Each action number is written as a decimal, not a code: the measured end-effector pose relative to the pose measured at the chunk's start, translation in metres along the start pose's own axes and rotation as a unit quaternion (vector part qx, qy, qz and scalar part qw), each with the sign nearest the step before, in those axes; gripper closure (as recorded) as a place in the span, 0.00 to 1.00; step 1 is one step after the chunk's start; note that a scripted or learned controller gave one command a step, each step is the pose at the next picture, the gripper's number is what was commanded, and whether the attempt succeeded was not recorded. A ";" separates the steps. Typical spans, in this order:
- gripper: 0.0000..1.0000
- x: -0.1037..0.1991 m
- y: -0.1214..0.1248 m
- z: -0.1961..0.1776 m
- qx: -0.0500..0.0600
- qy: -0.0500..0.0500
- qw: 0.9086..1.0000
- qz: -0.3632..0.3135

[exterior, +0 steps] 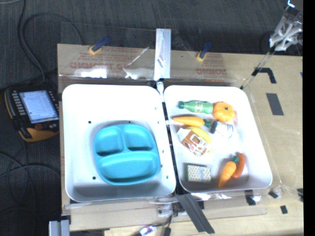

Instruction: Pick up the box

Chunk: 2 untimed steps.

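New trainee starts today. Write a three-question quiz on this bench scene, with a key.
1. True or false: the blue tray lies in the left bin.
2. Which lies nearest the right bin's front edge? A green bottle B small patterned box C orange
3. Fill in: beside the small patterned box lies a ____.

Key: 1 true. 2 B. 3 carrot.
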State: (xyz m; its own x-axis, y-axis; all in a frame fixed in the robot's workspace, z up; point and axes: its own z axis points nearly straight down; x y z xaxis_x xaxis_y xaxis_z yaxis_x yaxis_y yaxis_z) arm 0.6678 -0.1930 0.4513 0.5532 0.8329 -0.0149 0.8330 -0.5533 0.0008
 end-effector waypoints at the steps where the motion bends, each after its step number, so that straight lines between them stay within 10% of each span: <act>1: 1.00 0.029 -0.018 0.030 0.001 0.006 0.999 -0.031; 2: 1.00 0.030 -0.018 0.022 0.002 0.004 0.999 -0.032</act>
